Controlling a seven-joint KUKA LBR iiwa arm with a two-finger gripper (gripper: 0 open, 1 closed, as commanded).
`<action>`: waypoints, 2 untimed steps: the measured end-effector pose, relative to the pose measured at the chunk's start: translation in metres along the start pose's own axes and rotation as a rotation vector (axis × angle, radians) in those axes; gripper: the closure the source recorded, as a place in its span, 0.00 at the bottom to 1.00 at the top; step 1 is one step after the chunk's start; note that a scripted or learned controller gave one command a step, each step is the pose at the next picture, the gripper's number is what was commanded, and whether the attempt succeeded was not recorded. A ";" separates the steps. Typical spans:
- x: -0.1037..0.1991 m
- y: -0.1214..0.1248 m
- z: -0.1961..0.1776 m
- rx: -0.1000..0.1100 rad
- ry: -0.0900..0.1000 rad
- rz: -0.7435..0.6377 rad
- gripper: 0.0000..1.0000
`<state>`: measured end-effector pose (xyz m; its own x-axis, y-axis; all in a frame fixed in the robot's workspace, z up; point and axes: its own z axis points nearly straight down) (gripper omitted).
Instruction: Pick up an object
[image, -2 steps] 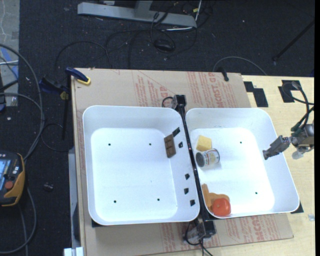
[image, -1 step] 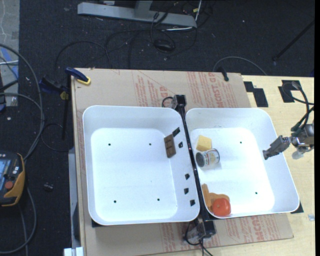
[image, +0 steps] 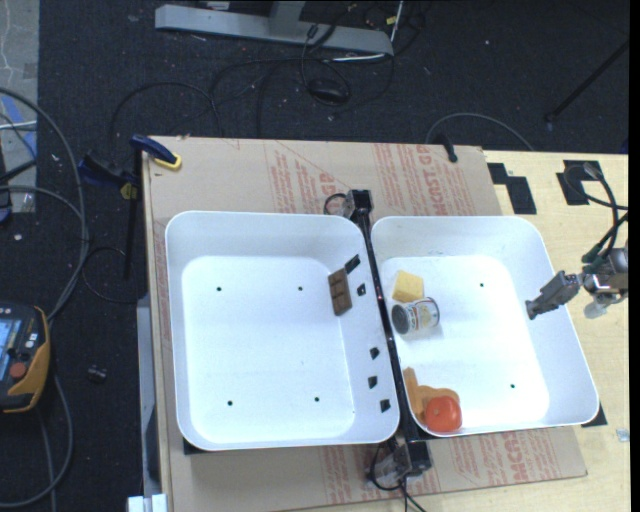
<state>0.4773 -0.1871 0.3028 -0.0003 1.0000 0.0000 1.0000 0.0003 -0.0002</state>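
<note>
Hovering over the right bin's (image: 560, 330) right rim, the gripper (image: 548, 298) has an unclear grasp state; a can (image: 416, 317) lies nearby.

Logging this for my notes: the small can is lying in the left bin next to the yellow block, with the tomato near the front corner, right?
Not quite. The camera view shows the small can lying in the right bin, not the left; the rest holds.

dark grey hand (image: 553, 295) (blurred), silver wrist
</note>
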 end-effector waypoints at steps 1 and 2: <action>0.000 0.000 -0.010 0.000 0.000 -0.001 1.00; 0.026 0.013 -0.082 -0.006 -0.001 0.066 1.00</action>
